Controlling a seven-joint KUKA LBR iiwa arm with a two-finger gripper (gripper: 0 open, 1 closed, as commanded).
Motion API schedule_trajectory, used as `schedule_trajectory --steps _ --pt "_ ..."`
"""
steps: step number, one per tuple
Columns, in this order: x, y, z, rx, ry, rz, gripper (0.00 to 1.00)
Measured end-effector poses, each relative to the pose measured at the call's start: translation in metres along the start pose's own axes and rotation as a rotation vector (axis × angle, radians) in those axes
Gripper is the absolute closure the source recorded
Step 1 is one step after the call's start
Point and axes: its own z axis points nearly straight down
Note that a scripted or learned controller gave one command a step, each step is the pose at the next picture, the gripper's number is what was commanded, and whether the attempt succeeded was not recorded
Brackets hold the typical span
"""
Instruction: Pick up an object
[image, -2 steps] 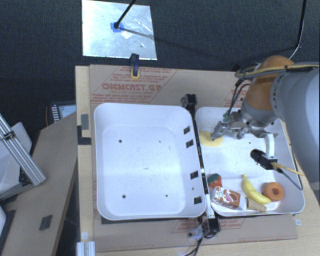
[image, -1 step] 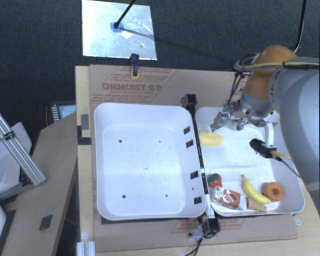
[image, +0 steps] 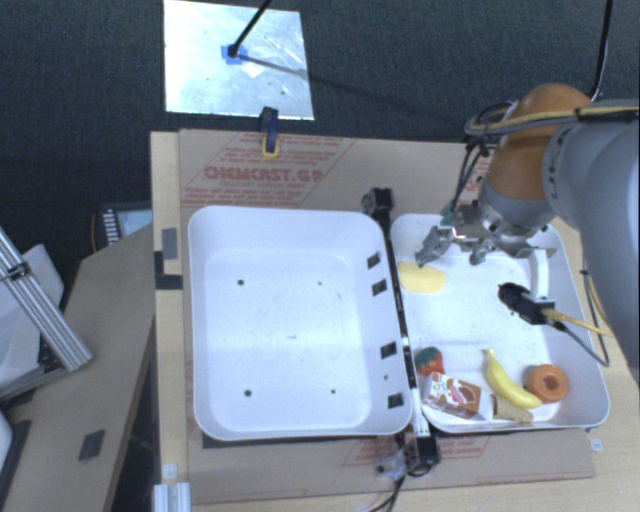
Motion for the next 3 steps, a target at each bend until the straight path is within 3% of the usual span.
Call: schedule_trajectory --steps 1,2,3 --pt "0.114 0.031 -0.140 -0.015 0.005 -0.009 0.00" --pt "0.130 0.030 -0.108 0.004 0.000 0.001 0.00" --pt "0.190 0.005 -0.045 0.009 0.001 -0.001 0.00"
